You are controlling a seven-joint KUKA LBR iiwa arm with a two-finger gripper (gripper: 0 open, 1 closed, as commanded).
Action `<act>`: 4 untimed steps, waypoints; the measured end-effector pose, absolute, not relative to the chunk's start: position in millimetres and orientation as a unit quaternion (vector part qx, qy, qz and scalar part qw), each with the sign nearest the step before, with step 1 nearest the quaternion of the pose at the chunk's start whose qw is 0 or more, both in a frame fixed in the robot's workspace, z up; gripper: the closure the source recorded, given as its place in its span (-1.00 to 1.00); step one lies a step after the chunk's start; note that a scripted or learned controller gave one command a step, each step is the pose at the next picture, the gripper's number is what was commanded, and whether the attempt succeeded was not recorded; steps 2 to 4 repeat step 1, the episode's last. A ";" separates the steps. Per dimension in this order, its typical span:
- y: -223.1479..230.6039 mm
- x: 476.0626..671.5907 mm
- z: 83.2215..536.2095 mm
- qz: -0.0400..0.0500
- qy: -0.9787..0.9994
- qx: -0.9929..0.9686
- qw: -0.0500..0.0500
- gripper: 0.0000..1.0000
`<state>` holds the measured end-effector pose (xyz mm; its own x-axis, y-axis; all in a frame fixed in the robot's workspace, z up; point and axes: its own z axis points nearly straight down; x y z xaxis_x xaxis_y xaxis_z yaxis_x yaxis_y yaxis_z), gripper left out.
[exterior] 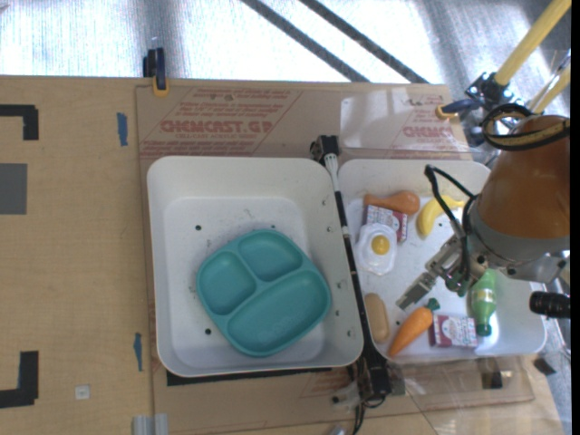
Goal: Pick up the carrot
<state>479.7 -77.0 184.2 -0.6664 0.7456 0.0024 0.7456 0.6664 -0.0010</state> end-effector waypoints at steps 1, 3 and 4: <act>-109.6 478.8 146.2 0.001 -0.924 -0.382 0.002 -1.00; -109.6 478.8 146.2 0.001 -0.924 -0.382 0.002 -1.00; -109.6 478.8 146.2 0.001 -0.924 -0.382 0.002 -1.00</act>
